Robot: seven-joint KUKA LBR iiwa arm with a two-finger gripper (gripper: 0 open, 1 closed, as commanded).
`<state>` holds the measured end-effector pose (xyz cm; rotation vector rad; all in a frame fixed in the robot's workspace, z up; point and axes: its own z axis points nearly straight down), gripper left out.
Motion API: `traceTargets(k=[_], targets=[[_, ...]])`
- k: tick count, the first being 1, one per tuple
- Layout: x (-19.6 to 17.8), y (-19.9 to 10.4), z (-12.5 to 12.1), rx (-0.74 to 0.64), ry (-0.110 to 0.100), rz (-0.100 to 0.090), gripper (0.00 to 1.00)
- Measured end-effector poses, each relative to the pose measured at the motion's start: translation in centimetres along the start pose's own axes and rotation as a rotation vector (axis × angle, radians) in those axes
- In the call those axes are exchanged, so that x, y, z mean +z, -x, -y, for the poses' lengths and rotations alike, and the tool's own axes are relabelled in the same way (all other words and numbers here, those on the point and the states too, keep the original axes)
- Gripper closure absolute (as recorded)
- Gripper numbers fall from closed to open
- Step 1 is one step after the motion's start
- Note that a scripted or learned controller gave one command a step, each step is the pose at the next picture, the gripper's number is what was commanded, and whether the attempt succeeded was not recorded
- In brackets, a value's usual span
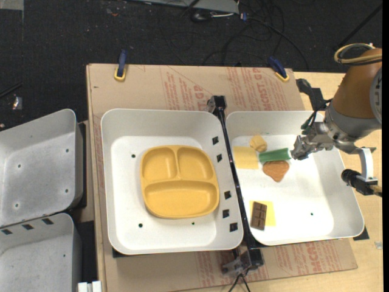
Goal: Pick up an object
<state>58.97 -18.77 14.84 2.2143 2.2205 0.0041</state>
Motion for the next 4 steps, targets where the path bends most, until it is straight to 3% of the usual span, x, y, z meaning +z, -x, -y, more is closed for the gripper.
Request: traceTargets(k=[1, 2, 4], targets=[[-6.3, -0.3, -0.6, -0.001, 0.001, 0.0, 1.0], [-9.7, -0.3, -0.7, 0.0, -0.001, 0.0, 1.0], [-9.7, -11.3, -4.2, -0.005, -0.003, -0.003, 1.0]])
